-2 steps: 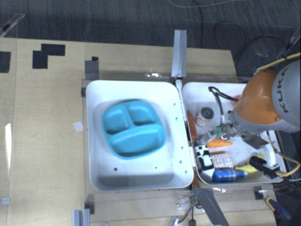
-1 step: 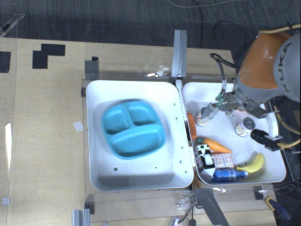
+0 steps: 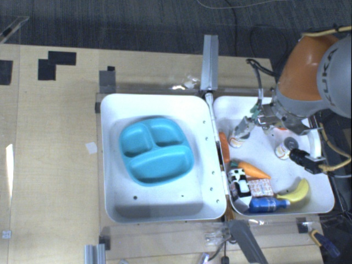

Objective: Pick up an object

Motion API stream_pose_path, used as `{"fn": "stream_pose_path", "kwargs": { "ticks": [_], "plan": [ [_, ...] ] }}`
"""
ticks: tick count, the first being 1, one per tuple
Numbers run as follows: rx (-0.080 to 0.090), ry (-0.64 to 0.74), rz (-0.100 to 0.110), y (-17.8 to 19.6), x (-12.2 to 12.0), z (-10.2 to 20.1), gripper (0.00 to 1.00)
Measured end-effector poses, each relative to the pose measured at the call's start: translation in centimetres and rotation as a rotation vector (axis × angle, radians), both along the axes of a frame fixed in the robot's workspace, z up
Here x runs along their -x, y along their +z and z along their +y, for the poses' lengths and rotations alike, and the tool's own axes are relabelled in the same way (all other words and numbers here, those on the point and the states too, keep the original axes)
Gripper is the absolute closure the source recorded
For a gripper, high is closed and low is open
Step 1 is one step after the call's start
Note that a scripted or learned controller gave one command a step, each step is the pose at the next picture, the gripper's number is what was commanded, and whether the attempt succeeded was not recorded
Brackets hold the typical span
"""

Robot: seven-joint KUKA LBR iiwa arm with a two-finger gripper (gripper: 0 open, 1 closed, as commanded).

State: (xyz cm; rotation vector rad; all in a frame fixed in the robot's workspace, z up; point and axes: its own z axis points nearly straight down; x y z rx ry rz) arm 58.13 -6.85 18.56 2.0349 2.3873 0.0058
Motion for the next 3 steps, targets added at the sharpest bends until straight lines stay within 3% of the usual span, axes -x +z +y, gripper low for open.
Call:
{"fn": "stream_pose_path", "kwargs": {
  "ticks": [1,2,3],
  "plan": [
    [0.001,0.159,0.002,-2.2,5.6,-3.8,0.0],
    [0.002,0.176,-0.002,-8.1,6.3,-3.1,0.0],
    [0.003,0.177,-0.009,-6.9,6.1,-3.0,1.0]
  ]
}}
